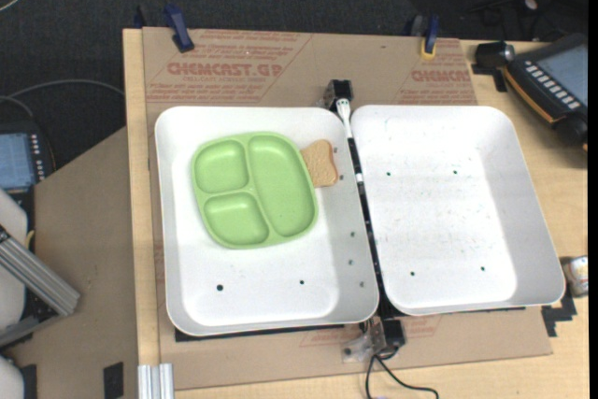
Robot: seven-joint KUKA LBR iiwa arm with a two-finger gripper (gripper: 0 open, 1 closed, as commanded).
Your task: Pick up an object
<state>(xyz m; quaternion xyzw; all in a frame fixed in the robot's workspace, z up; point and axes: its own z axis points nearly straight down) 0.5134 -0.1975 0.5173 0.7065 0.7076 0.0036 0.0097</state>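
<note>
Green divided plate (253,190) and tan cracker (321,163), touching, in left bin (187,294).

Two white bins (187,294), one green divided plate (254,190), one tan cracker-like piece (321,164), two clamps (177,28).

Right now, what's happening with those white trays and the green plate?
Nothing is being handled at this moment. Two shallow white bins sit side by side on the bench. The left bin holds a green divided plate with a small tan piece like a cracker touching its right edge. The right bin sits beside it. Nothing has been picked up yet.
</note>
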